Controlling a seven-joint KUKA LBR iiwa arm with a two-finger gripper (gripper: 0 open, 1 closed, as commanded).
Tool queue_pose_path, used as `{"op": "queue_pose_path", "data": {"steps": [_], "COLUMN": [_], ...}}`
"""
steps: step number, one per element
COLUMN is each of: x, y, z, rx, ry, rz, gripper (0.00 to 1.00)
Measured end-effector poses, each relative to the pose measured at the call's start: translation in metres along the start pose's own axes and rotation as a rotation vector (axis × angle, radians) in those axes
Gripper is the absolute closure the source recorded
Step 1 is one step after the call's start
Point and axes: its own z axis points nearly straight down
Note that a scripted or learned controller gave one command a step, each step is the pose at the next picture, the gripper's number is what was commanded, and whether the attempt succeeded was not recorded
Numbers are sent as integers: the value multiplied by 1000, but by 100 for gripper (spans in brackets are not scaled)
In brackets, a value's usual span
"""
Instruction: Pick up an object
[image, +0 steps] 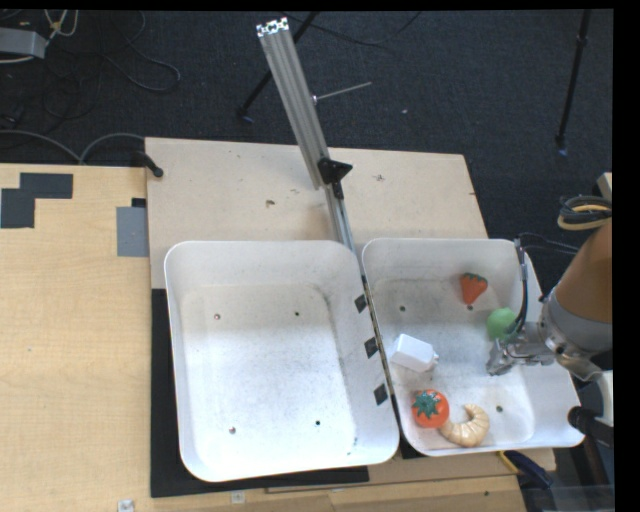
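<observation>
Green round ball (501, 322) sits in right white bin (440, 262), just beside metal hand (503, 358); can't tell hand's grip.

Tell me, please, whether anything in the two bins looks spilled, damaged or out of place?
Nothing stands out. The white block, tomato, croissant, strawberry and green ball all lie loose inside the right bin, apparently intact. The hand sits low in that bin just below the green ball.

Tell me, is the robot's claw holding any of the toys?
Cannot be told. The gripper sits low in the right bin just below the green ball, with nothing visibly between its fingers.
</observation>
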Motion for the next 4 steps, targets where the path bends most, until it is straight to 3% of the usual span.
{"op": "queue_pose_path", "data": {"steps": [2,3,4], "x": [2,1,54], "y": [7,8,22], "z": [-111,-148,-134], "rx": [-8,-7,-1], "ry": [-3,-3,1], "rz": [-8,-8,-10], "gripper": [100,100,100]}}
